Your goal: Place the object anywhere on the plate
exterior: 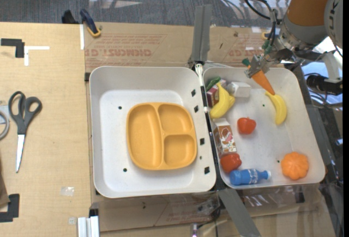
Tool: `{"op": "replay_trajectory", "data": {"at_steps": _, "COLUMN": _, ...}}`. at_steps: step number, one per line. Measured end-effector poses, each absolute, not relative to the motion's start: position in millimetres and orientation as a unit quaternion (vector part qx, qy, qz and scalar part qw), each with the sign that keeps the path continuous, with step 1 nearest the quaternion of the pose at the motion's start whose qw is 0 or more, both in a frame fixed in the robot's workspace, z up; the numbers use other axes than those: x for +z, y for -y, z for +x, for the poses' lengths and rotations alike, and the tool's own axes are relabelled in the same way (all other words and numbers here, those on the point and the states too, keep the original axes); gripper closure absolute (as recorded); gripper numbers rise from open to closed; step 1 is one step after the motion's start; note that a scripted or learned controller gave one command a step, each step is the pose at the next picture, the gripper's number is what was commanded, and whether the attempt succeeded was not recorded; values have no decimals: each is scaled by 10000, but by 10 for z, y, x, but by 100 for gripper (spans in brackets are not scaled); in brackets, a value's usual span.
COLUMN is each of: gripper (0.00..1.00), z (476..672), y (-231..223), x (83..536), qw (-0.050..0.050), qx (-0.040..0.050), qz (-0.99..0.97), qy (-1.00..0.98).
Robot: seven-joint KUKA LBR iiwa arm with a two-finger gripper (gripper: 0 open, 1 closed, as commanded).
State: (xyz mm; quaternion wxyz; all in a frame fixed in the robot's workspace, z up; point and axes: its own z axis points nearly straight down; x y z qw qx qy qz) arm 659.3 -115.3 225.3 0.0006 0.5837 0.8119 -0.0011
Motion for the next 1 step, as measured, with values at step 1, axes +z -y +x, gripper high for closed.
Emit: {"op": "replay_trajectory", "data": {"at_steps": 1, "gripper": 100, "z": 6536, "y": 425, "x": 2026, "qw": -1, "qx": -6, "qz": 5255, "qy": -8508}}
